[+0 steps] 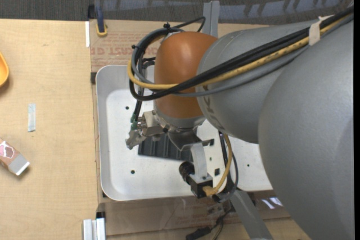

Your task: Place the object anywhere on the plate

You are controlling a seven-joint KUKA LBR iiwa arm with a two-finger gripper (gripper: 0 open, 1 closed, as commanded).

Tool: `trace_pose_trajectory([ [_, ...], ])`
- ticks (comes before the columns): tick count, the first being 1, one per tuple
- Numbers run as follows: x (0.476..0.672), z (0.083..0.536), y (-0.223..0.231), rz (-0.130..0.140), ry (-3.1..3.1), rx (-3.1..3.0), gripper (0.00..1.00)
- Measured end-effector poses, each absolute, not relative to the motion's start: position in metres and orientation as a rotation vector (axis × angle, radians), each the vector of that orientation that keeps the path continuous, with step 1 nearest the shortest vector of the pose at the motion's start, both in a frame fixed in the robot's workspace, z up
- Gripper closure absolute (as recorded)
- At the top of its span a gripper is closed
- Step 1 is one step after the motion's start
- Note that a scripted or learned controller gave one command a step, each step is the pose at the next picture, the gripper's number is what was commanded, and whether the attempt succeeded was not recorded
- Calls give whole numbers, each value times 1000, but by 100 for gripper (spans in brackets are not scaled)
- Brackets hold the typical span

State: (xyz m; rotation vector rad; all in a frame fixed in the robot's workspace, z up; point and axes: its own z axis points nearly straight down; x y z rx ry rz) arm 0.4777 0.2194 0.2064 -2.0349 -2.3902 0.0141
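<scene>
- Faintly, mirrored red print runs along the cardboard (121, 46) behind the white bin (110, 121); it cannot be read.
- Low inside that bin, the hand (153, 142) hangs over a dark ribbed block (153, 148).
- Whether it pinches anything cannot be told; the arm (264, 93) covers the plate and object.

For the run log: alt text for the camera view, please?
A grey robot arm with an orange band reaches from the right into a shallow white bin, its gripper low over the bin floor. Yellow and black cables loop around the wrist.
</scene>
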Motion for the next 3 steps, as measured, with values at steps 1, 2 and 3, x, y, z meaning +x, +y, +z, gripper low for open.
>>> trace_pose_trajectory([
  [1, 478, 206, 219, 14, -2390, -2035, 0],
  [2, 479, 213, 217, 24, -2385, -2039, 100],
  [3, 479, 213, 217, 24, -2385, -2039, 0],
])
